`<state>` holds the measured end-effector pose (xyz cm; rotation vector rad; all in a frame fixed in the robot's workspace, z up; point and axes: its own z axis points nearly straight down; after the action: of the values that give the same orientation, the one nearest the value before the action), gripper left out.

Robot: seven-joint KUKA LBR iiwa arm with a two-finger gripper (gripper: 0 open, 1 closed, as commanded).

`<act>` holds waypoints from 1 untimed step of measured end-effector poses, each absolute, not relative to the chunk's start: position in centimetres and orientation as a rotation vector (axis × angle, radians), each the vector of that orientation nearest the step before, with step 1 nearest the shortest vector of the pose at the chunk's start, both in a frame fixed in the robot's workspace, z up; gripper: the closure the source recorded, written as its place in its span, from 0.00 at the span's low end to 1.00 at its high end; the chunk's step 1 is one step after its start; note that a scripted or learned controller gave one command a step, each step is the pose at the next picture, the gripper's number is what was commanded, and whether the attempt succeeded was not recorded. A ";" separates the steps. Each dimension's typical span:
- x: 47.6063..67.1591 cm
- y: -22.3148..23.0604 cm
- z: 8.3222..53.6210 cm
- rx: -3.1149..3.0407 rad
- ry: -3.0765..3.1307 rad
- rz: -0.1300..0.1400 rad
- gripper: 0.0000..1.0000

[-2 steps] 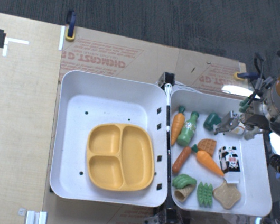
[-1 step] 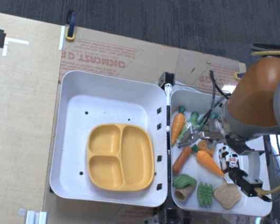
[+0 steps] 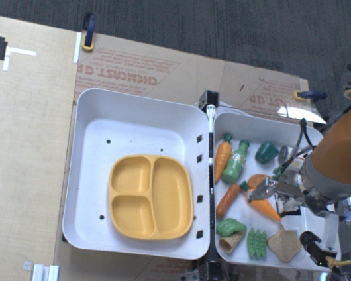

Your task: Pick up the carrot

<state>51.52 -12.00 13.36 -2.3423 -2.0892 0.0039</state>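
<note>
While your gripper point(image 3: 267, 194) hangs low over the right bin point(image 3: 312, 130), you cannot tell how wide it stands or whether it has anything; an orange piece point(image 3: 266, 208) lies right under it. Your clearest carrot point(image 3: 223, 158) stands upright by the bin's left wall, touching a green bottle point(image 3: 235, 162), with a second carrot point(image 3: 227, 200) below it; closing here risks catching the wrong orange thing, or nudging the bottle; a tapered carrot could also slip out.

Yellow divided plate point(image 3: 151, 197) in left bin point(image 3: 85, 154), pincer point(image 3: 266, 190) over right bin's point(image 3: 259, 122) carrots point(image 3: 222, 159)
</note>
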 end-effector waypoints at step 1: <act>51.5 -13.0 10.7 -2.336 -2.101 0.001 0.00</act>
<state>51.50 -13.02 10.71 -2.3358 -2.1006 0.0005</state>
